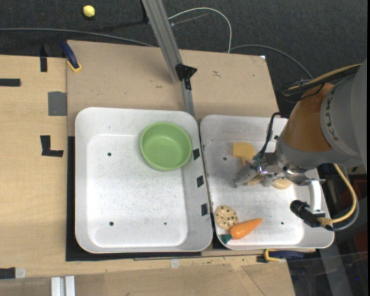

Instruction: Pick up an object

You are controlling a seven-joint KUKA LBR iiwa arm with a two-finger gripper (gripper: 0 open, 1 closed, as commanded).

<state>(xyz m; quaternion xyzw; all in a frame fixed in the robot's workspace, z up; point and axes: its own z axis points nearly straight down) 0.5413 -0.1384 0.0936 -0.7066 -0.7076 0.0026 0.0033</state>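
Note:
My gripper (248, 176) reaches in from the right and hangs low over the middle of the right bin (277, 230). A yellow block (242, 150) lies just beyond its tip. A pale round piece (282, 183) sits under the wrist, partly hidden. At the bin's near edge lie a speckled cookie (226, 216) and an orange carrot (245, 228). A green bowl (166, 145) stands in the left bin (111, 227), near its far right corner.
A grey metal pole (166, 36) slants from the top of the view down to the gap between the bins. The arm's grey body with orange band (311, 131) covers the right bin's far right part. A small yellow ball (89, 10) lies on the dark floor beyond the bench.

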